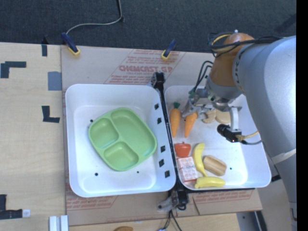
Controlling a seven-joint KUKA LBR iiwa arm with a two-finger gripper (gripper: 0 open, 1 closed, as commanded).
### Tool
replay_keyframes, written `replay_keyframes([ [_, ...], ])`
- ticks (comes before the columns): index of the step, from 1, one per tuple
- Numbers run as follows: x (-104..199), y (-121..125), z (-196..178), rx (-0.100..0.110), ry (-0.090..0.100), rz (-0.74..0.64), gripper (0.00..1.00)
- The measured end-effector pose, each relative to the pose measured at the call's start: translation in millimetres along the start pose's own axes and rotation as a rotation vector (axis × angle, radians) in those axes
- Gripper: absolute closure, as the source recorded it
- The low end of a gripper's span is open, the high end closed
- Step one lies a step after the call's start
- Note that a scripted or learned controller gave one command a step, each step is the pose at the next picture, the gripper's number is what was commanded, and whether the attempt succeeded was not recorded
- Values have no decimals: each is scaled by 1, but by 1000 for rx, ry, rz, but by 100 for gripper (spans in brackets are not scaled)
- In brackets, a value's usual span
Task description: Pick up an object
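My gripper [198, 101] hangs low over the back of the right bin [252, 153], just above the top ends of two orange carrots [174, 121] [190, 123] that lie side by side. A beige piece [217, 116] lies right beside the gripper, partly under the wrist. Further forward in the same bin lie a red tomato [182, 149], a yellow banana [198, 155], a brown bread roll [214, 165], a second yellow banana [209, 182] and a red and white packet [186, 168]. Nothing is visibly held.
The left bin [77, 129] holds a green divided plate [122, 138]. A black divider [163, 124] with clips runs between the bins. The grey arm [269, 95] covers the right side of the right bin. A cable [240, 137] loops off the wrist.
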State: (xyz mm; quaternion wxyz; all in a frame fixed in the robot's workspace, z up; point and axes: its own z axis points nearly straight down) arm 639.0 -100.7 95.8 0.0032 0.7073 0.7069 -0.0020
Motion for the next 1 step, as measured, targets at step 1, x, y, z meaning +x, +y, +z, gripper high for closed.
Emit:
replay_keyframes([
  [1,44,-54,-90,0,8,-3,100],
])
